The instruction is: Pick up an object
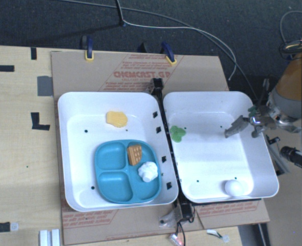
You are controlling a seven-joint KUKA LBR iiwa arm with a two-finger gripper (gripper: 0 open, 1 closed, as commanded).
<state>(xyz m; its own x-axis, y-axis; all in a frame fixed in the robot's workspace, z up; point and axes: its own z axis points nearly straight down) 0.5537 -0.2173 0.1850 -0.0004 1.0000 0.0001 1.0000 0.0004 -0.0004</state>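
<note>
Two shallow white bins sit side by side on your counter (18, 152), on a sheet of printed cardboard (135, 68). Your left bin (71, 106) holds a blue divided tray (112, 181) toward its near side. A small waffle-brown piece (134, 154) lies in the tray's upper right compartment, and a white crumpled lump (148, 171) sits just below it, at the tray's right edge. A yellow rounded piece (117, 119) lies on the bin floor beyond the tray, apart from it.

Your right bin (212, 104) holds two things, well apart. A small green object (178, 134) lies against its left wall, close to the divide between the bins. A white ball (236, 187) rests near the front right corner.

Your arm (289, 94) reaches in from the right, grey with an orange band. Its pincer (243, 126) hangs over the right rim of the right bin, pointing left toward the bin's middle. One finger (235, 126) is clearly visible, slanting down and left; you cannot tell from this angle whether the pincer is spread or pressed together. Nothing shows between its fingers.

Two blue and yellow clamps (167, 54) hold the far edge of the cardboard, and a thin dark cable (121, 22) runs across the dark floor behind.
</note>
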